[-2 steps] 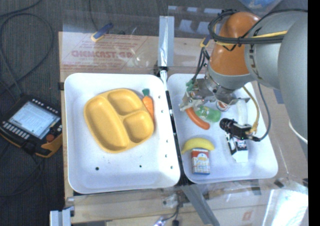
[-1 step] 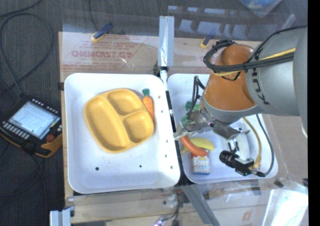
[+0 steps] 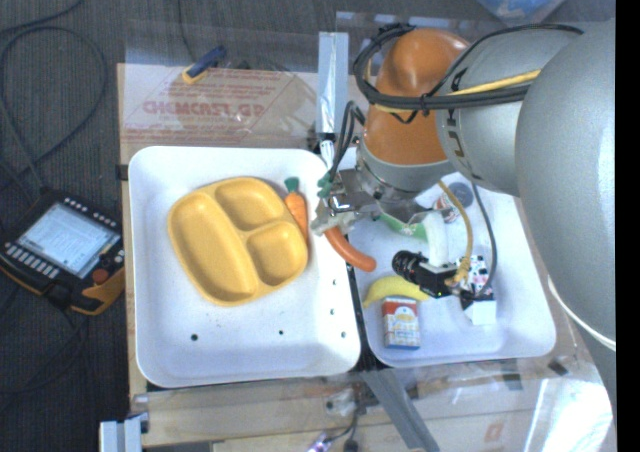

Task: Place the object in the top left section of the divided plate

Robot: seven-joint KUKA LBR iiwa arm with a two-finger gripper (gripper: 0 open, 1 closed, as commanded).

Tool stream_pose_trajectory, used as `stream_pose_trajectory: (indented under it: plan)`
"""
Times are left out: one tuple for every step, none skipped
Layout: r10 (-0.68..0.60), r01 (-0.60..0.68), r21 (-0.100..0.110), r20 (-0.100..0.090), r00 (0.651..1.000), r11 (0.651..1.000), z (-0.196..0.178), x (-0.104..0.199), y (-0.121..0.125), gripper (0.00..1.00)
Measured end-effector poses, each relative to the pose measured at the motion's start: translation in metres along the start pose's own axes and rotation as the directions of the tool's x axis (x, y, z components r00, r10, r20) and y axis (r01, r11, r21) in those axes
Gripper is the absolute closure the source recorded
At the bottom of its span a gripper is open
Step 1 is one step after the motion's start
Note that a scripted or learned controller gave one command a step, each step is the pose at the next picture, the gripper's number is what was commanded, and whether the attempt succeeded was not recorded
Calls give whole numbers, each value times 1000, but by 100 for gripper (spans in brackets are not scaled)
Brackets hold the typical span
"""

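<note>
Here the yellow divided plate (image 3: 238, 238) lies in the left bin (image 3: 170, 340), and a toy carrot (image 3: 296, 210) rests against the plate's right rim, its green top pointing away from the camera. The claw (image 3: 330, 215) hangs over the seam between the two bins, just right of the carrot; whether it is apart or together I cannot tell. An orange sausage-shaped piece (image 3: 350, 250) lies just below it. In the right bin (image 3: 520, 335) sit a banana (image 3: 385, 290) and a small red box (image 3: 401, 324).
</note>
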State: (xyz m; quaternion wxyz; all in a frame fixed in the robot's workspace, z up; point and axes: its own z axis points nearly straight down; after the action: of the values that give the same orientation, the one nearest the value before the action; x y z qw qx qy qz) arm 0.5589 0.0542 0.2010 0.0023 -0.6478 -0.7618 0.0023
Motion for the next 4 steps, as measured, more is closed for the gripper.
stream_pose_trajectory:
  plan:
    - [-299, 299, 0, 1, 954, 954, 18, -53, -3, 100]
    - [-305, 305, -2, 1, 952, 952, -49, 2, 20, 100]
    - [-307, 307, 3, -3, 952, 952, -56, 3, 21, 100]
    - [-309, 309, 8, -6, 951, 951, -62, 4, 21, 100]
